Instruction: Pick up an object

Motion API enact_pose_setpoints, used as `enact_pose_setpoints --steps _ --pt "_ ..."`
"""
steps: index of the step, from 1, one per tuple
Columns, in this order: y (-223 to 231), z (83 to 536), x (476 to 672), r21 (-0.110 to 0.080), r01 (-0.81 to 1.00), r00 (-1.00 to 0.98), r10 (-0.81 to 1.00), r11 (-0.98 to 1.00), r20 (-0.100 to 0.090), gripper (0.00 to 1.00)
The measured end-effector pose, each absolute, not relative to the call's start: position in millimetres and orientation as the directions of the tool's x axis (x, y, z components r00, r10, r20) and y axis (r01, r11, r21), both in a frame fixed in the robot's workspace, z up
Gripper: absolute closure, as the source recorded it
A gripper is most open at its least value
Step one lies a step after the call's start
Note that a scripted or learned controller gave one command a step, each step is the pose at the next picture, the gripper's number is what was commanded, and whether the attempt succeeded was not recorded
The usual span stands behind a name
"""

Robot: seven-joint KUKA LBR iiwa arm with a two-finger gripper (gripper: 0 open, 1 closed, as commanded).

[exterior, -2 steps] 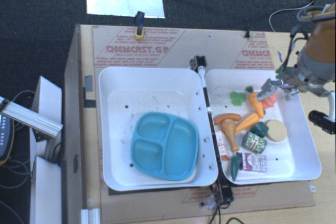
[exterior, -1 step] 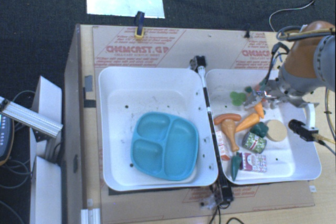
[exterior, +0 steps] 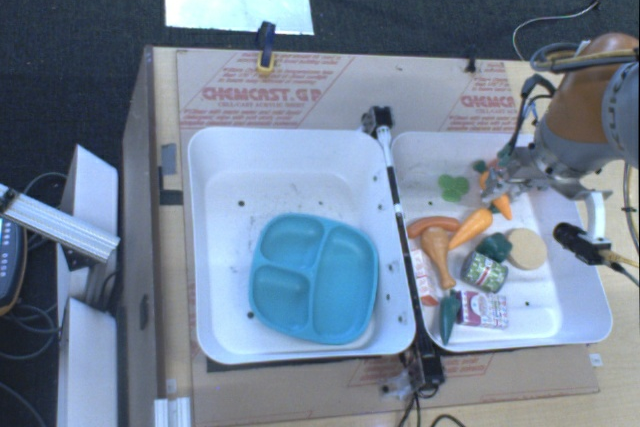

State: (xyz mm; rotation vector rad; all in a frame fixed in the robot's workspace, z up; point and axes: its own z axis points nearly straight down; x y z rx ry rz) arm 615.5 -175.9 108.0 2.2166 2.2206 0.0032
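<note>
My gripper (exterior: 498, 179) hangs low over the back part of the right bin (exterior: 580, 320), reaching in from the right. Small orange pieces (exterior: 502, 206) show right at its tip, and whether they are held is unclear. Just left of it lies a green leafy toy (exterior: 453, 185). In front of it an orange carrot (exterior: 470, 227) lies aslant beside a tan and orange piece (exterior: 434, 237). Nearer the front are a dark teal item (exterior: 493, 247), a green can (exterior: 484, 271) and a tan round disc (exterior: 528, 250).
A red and white packet (exterior: 488, 310) and a dark green item (exterior: 447, 313) lie at the right bin's front. Another small packet (exterior: 421, 275) rests against the divider. The left bin (exterior: 230, 165) holds a blue divided plate (exterior: 314, 277).
</note>
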Motion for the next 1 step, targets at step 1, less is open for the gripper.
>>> enact_pose_setpoints --steps 1 --pt "-97.5 161.7 586.6 0.002 1.000 -0.004 1.000 0.004 0.001 1.00"
